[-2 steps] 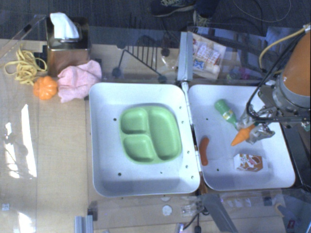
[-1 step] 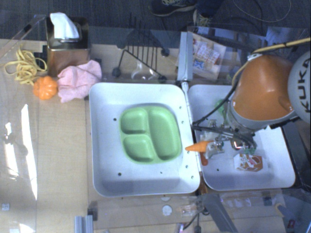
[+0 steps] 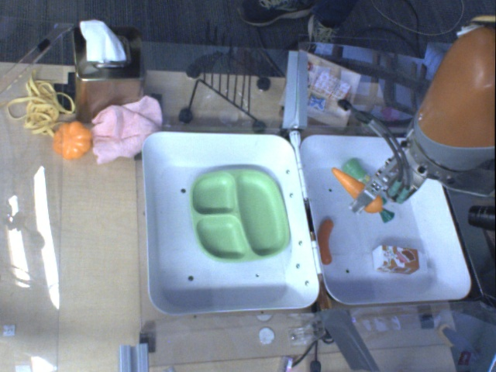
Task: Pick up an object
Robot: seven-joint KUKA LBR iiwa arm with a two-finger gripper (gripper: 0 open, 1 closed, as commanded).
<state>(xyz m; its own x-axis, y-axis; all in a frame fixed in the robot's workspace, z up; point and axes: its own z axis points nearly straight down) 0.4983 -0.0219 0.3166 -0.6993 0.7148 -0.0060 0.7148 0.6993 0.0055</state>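
two white bins on tabletop. left bin (image 3: 167,231) holds green divided tray (image 3: 236,211). right bin (image 3: 442,273): end effector (image 3: 377,194) near its far edge, over orange carrot (image 3: 355,184); finger state unclear.

Pale green divided plate (image 3: 238,214) in the white left bin (image 3: 167,285), orange carrot (image 3: 349,181) with green top and reddish-brown sausage (image 3: 325,240) in the white right bin (image 3: 442,281), brown-and-white printed packet (image 3: 397,260), pink cloth (image 3: 124,126), orange toy pumpkin (image 3: 72,140), yellow cord (image 3: 37,105), orange-banded grey arm (image 3: 459,103)
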